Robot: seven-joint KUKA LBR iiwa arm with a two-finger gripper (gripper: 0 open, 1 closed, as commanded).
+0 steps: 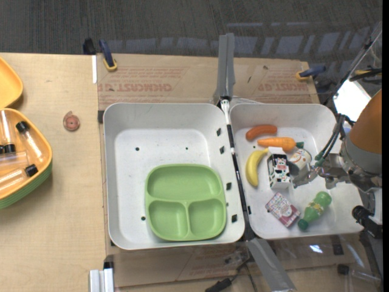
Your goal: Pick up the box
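While the arm (364, 132) is reaching in from the right, the pincer (299, 174) is hanging low in the right bin (304, 111), just beside the box (279, 168). I cannot tell if its fingers are apart or together. The box is standing in the middle of this bin, betw. the banana (253, 166) and the pincer, w/ the carrot (276, 142) and sausage (261, 131) behind it. A pink packet (281, 208) and green bottle (314, 210) are lying nearer the front. The left bin (121, 163) is carrying a green tray (185, 201).
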